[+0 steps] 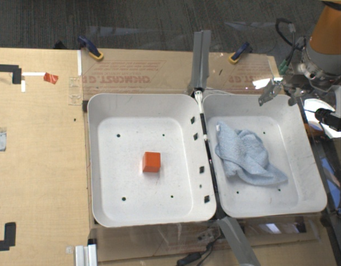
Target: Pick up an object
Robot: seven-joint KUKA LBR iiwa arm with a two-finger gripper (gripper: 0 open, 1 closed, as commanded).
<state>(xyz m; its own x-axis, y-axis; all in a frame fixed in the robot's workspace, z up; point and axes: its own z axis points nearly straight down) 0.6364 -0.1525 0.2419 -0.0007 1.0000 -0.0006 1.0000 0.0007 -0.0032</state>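
Observation:
An orange-red block sits near the middle of the left bin. A crumpled pale blue cloth lies in the right bin, towards its left side. My gripper hangs over the far right corner of the right bin, above and to the right of the cloth. Its fingers are spread open with nothing between them. The arm's orange band shows at the top right.
A grey divider post rises between the bins at the back. Two clamps hold the cardboard sheet behind the bins. A wooden board with a small red tag lies to the left. Cables run at the right edge.

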